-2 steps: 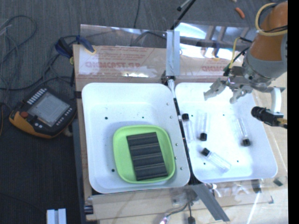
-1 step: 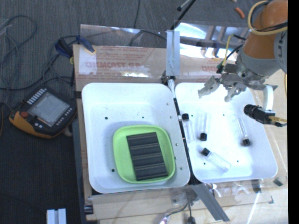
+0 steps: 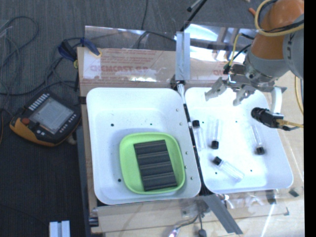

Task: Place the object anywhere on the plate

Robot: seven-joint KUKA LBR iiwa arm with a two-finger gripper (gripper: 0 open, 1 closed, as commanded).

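Note:
A square green plate (image 3: pixel 127 158) lies in the left bin (image 3: pixel 106 117), toward its front. A dark grey ridged block (image 3: pixel 155 164) rests on the plate and covers most of its middle. Several clear vials with black caps lie in the right bin (image 3: pixel 276 174): one by the divider (image 3: pixel 196 130), one beside it (image 3: pixel 214 134), one at the right (image 3: pixel 256 139) and one nearer the front (image 3: pixel 227 167). My gripper (image 3: pixel 228 94) hangs over the back of the right bin, open, with nothing between its fingers. It is well above and behind the vials.
A black cylindrical fitting (image 3: pixel 264 116) sticks out beside the wrist over the right bin. A clear plastic screen (image 3: pixel 131 65) stands behind both bins. A teach pendant (image 3: pixel 47 118) lies on the floor to the left, with cables around it.

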